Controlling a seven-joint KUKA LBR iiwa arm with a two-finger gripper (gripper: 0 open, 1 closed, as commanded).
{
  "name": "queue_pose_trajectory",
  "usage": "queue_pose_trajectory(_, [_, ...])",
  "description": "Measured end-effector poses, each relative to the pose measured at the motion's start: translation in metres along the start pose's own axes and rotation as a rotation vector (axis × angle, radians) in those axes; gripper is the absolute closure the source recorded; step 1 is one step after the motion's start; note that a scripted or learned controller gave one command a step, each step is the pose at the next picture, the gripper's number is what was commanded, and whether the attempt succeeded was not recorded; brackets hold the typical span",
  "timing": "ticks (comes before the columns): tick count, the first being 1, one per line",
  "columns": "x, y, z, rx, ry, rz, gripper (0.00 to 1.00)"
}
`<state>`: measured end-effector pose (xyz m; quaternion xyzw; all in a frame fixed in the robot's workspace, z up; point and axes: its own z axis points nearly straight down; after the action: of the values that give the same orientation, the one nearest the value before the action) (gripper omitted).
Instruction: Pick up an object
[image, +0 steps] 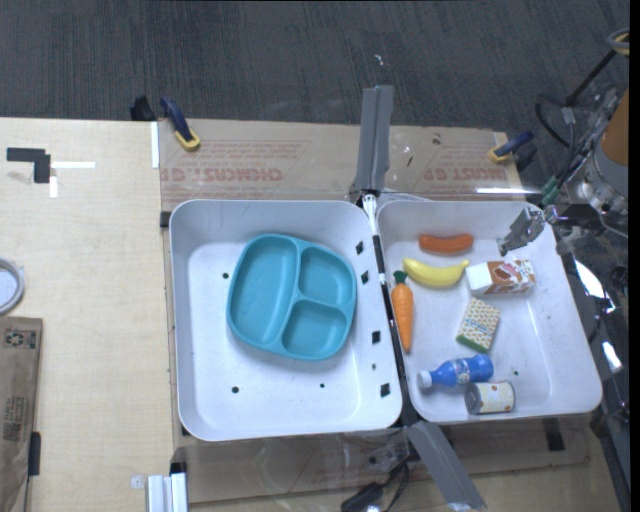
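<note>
While the metal two-finger gripper (522, 232) is hovering, grip unclear, above the small white-and-red juice carton (503, 277), it is risking pushing it against the yellow plastic banana (434, 271).

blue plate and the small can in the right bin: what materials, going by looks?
Blue plate: likely moulded plastic, matte to satin, with uniform colour and rounded divider ridges. Small can: probably metal ends with a paper label, though it could be a plastic toy; too small to tell.
</note>
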<state>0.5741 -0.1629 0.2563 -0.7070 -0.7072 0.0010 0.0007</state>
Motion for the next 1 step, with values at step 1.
queue_pose_trajectory(1, [-0.0211,0.0038,0.1407,-0.024,-0.008,-0.062,0.0])
